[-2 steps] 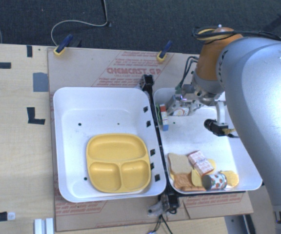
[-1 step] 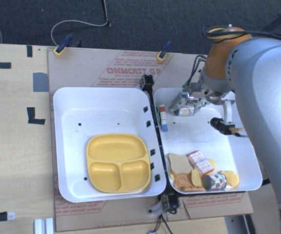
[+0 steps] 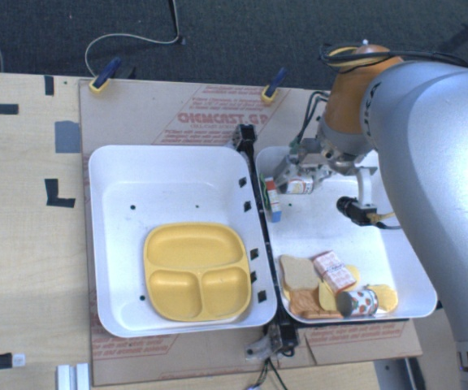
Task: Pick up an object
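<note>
Objects in right white bin

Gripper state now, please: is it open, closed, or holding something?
Gripper: cannot be told. It sits low at the left wall of the right bin, away from the food items.

Heap of small objects in right bin's near corner

The arm is cut off by the right edge and hides the right bin's 3 o'clock rim. The gripper is too small to tell its fingers. The can covers part of the food beneath.
</note>
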Motion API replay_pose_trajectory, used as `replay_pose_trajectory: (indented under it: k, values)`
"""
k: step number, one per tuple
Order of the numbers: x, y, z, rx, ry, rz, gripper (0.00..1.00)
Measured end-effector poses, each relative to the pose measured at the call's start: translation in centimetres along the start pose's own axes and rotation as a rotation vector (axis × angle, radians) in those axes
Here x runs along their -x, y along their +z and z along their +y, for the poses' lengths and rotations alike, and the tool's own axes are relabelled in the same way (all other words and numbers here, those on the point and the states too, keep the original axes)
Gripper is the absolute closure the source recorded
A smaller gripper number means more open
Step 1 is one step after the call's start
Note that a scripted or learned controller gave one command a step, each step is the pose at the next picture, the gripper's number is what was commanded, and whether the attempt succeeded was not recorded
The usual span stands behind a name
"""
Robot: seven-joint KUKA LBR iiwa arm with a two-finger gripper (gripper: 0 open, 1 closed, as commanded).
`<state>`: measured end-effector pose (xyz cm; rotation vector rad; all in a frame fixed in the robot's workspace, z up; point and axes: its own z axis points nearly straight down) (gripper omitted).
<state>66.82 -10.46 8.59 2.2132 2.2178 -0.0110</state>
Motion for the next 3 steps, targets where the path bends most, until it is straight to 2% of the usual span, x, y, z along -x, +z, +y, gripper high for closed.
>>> replay_pose_trajectory:
  k: [1, 2, 3]
  values:
    - [0.1, -1.0, 0.0, 0.000, 0.002, 0.001, 1.00]
    - [-1.9, -10.1, -10.0, -0.008, 0.004, 0.013, 1.00]
    - [-8.0, -9.9, -14.2, -0.008, -0.002, 0.013, 1.00]
